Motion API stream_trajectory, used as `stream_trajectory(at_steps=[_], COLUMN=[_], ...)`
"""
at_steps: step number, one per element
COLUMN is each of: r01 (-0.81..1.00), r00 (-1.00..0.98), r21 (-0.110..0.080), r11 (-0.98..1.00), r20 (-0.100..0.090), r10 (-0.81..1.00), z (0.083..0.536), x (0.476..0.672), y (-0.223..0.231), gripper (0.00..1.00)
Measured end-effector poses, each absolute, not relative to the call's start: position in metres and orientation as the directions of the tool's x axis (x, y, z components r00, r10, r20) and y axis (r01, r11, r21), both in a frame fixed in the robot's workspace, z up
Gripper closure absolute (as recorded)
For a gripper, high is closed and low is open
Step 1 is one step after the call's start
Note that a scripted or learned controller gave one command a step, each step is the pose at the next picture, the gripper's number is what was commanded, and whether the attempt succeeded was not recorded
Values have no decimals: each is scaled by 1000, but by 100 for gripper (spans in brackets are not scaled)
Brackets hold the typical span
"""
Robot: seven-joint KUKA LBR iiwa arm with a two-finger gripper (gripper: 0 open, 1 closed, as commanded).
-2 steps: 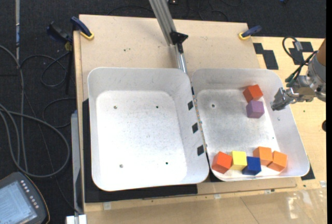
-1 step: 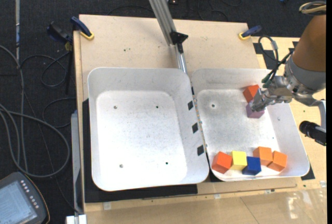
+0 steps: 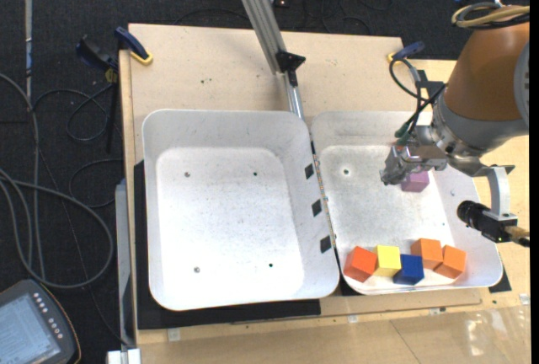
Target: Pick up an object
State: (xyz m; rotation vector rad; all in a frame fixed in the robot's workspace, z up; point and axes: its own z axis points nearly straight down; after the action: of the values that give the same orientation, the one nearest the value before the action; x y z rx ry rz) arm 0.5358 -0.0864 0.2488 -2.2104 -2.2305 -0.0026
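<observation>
In the right bin (image 3: 354,185), a small pink-purple block (image 3: 415,180) lies in the upper middle. My gripper (image 3: 396,172) hangs right over the block's left edge, and part of the block is hidden under it. Whether the block is gripped or merely lies beside the gripper cannot be told from this slant. Along the right bin's near wall sits a row of blocks: an orange one (image 3: 362,263), a yellow one (image 3: 388,258), a blue one (image 3: 410,269) and two more orange ones (image 3: 429,250) (image 3: 453,260).
The left bin (image 3: 168,185) stands beside the right one, with black clips on the shared rim (image 3: 317,206). A slanted metal pole (image 3: 261,8) reaches down to the bins' far edge. Cables and clamps lie around the bench.
</observation>
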Motion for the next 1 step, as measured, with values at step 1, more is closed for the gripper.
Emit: stream_trajectory(at_steps=[1], r01=[1000], r00=[-9], r21=[1], r11=[9], r20=[2], r10=[1000], z=[256], x=[534], y=[-29], gripper=[100])
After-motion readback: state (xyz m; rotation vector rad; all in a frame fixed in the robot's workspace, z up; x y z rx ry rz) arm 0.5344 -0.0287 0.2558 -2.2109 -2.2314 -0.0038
